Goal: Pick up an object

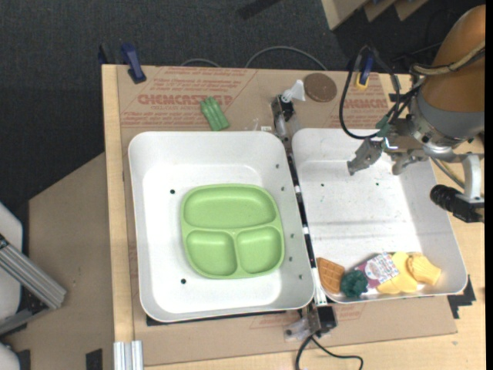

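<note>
While my pincer (379,157) hangs over the far part of the right bin (385,206), I cannot tell whether it is spread or pressed together, and I see nothing between its tips. Of two white bins, the left bin (154,206) holds one green divided plate (231,230) with three compartments. Along the right bin's near edge lie four small objects in a huddle: one waffle piece (330,274), one dark green toy (354,284), one pale wrapped item (380,268) and one yellow toy (412,274).
</note>
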{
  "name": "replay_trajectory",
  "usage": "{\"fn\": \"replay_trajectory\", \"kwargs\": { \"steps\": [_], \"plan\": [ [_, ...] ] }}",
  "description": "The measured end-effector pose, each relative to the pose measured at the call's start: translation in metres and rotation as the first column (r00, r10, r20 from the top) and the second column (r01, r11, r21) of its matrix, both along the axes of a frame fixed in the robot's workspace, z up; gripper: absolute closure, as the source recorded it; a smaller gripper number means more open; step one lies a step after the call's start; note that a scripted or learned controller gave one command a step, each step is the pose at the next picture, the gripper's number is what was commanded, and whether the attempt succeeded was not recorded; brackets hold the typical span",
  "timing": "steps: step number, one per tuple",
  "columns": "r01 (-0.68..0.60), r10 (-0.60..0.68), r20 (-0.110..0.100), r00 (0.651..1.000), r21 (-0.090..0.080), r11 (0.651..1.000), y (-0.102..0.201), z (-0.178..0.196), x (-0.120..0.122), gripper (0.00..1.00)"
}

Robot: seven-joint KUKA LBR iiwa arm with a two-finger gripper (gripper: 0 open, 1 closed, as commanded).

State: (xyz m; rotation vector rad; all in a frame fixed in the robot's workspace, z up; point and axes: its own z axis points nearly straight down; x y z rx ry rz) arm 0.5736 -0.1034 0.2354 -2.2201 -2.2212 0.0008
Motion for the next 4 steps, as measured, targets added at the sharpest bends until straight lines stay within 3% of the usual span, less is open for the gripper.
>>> {"fn": "replay_trajectory", "kwargs": {
  "steps": [1,2,3,4],
  "plan": [
    [0.003,-0.003,-0.003,1.000,0.000,1.000,-0.045,-0.089,0.012,0.00],
    [0.003,-0.003,0.005,1.000,-0.004,1.000,-0.097,-0.117,0.057,0.00],
    [0.001,-0.001,0.000,1.000,-0.001,1.000,-0.113,-0.152,0.058,0.00],
    [0.000,0.000,0.005,1.000,-0.003,1.000,-0.113,-0.139,0.059,1.00]
  ]
}}
